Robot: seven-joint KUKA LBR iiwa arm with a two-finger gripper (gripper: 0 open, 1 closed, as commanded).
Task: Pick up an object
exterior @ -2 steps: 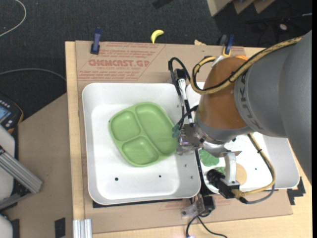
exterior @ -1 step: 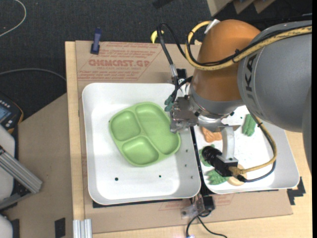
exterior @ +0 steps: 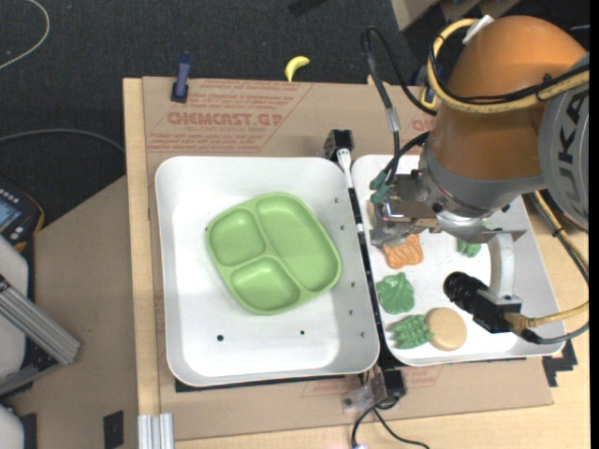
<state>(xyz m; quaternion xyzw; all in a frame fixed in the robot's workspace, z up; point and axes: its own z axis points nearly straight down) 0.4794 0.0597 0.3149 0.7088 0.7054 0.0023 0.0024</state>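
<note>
Camera view: by the right bin's [exterior: 535,267] near edge lie a tan disc [exterior: 446,328] and a leafy green piece [exterior: 408,330], with another green piece [exterior: 395,293] behind them. Farther in, an orange piece [exterior: 404,251] lies just beside the claw [exterior: 391,215], towards the near side; whether the claw is open or closed cannot be told.

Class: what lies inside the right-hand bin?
An orange piece, a green leafy piece, a spiky green piece and a tan disc. The arm covers the bin's far half, hiding whatever lies there.
</note>
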